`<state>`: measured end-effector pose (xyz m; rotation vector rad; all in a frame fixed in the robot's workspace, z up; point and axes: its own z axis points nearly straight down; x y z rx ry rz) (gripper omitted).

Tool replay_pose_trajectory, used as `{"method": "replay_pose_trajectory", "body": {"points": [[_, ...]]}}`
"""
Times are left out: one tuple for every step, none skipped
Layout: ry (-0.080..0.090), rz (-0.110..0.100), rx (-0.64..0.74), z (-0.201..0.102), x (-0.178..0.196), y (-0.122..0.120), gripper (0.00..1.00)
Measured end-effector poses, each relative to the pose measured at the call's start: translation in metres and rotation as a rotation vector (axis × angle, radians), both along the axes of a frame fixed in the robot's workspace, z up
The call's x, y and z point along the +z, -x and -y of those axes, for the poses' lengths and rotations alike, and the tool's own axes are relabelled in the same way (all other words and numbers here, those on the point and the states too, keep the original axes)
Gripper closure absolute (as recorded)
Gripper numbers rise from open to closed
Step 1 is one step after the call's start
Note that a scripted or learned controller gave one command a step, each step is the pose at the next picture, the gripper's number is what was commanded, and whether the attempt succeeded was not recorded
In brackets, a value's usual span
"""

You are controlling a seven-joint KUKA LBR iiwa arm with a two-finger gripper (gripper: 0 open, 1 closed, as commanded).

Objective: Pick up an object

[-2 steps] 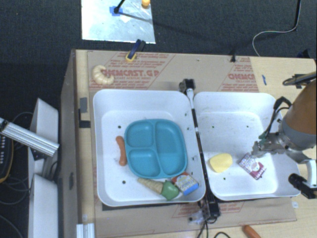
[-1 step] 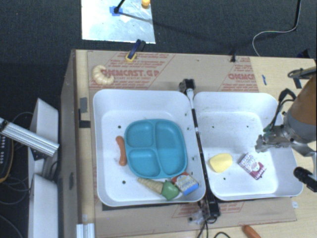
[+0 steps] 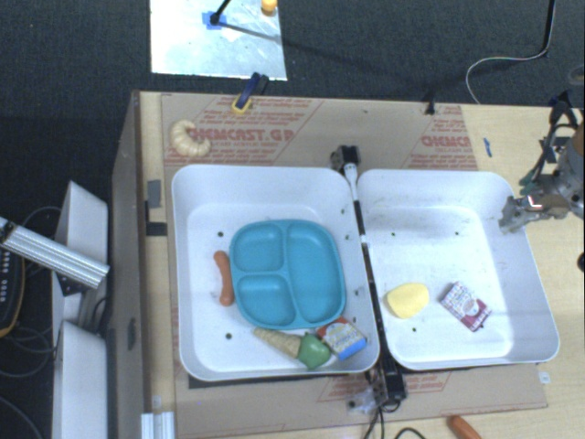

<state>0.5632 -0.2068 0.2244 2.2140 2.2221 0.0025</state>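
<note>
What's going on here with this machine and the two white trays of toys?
A robot arm is meant to pick something up. Its gripper sits at the right bin's far right rim, holding nothing. That bin has a yellow lump and a small red packet. The left bin holds a blue divided plate, a sausage and other toy food.

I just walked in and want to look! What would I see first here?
First the big blue plate with sections, filling the left bin. Next the yellow lump and the red packet lying apart in the right bin. The robot's hand sits over that bin's right rim.
</note>
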Motion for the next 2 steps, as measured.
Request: {"method": "replay_pose_trajectory", "body": {"points": [[-0.001,-0.001,0.0,0.0,-0.001,0.0,0.0],[-0.002,-0.002,0.0,-0.053,-0.14,0.011,0.0]]}}
